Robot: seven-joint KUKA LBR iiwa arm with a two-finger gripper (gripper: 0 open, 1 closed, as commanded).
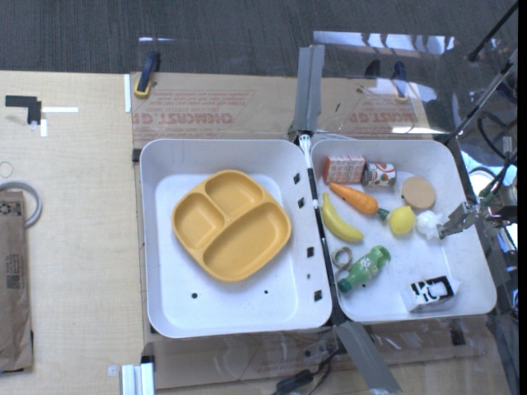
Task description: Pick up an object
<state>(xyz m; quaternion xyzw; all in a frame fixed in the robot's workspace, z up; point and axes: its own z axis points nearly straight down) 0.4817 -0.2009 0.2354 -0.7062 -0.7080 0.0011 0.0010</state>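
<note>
My gripper [451, 225] reaches into the right bin [473, 257] from the right edge, low over its floor. Its tip is just right of a small white lumpy object [426, 223], close to it or touching; I cannot tell which. Left of that lies a yellow lemon [402, 220]. A tan round disc [418, 192] sits just behind them. Further left are an orange carrot [356, 197], a banana [338, 220], a red box [344, 169] and a small can [380, 174]. A green bottle [364, 269] and a black-and-white box [431, 291] lie nearer the front.
The left bin [165, 303] holds a yellow divided plate [232, 225]. A small ring-shaped item [342, 257] lies beside the bottle's cap. The divider between the bins [317, 245] runs front to back. A brown bag [14, 278] lies on the bench at far left.
</note>
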